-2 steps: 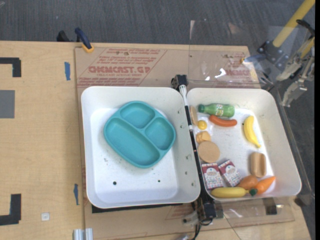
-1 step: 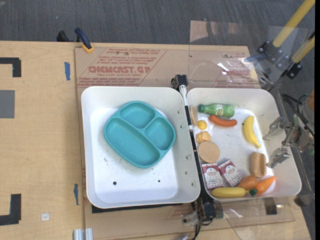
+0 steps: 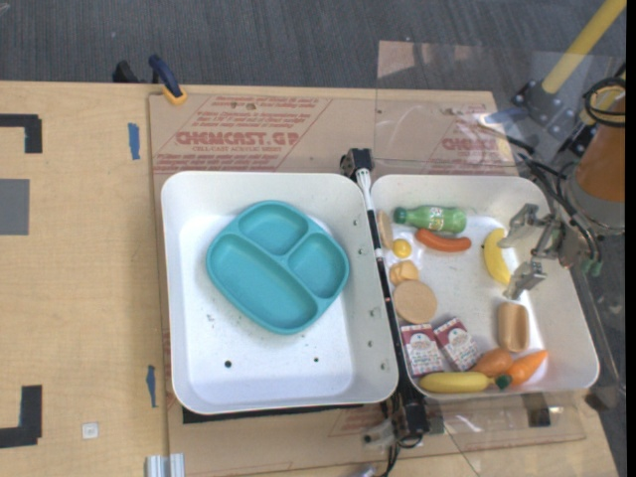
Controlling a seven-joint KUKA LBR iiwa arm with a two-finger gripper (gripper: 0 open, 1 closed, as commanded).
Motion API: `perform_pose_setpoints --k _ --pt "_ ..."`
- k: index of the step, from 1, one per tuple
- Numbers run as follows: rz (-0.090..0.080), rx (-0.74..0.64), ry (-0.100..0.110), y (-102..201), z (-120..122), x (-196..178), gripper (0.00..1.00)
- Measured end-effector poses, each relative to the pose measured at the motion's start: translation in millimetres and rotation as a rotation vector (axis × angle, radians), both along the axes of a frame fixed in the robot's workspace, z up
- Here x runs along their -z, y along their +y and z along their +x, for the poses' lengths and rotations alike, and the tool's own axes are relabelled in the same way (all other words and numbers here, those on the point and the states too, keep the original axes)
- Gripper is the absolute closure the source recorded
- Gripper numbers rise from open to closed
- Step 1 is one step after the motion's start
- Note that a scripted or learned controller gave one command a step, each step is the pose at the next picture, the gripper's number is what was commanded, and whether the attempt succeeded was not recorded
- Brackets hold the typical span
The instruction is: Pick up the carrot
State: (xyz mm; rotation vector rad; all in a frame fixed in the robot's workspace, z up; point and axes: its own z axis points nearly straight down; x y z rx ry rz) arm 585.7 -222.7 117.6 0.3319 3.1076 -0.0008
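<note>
The carrot [image 3: 528, 366], orange with a green stub at its left end, lies in the front right corner of the right bin [image 3: 581, 341]. It sits beside an orange round piece [image 3: 494, 362] and above a yellow banana [image 3: 455, 382]. My gripper [image 3: 524, 249] hovers over the right side of that bin, well behind the carrot. Its two fingers stand apart, open, with nothing between them. A second yellow banana [image 3: 495, 255] lies just left of the fingers.
The right bin also holds a green bottle [image 3: 430, 217], a red-orange sausage-like piece [image 3: 443, 240], a tan disc [image 3: 414, 301], two small cartons [image 3: 438, 346] and a bun [image 3: 512, 326]. The left bin [image 3: 189, 366] bears a teal divided plate [image 3: 277, 265].
</note>
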Motion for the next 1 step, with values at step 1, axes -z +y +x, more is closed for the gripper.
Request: perform_pose_setpoints --k 1 --pt "-0.028 -0.098 -0.069 -4.6 -82.1 6.5 0.0"
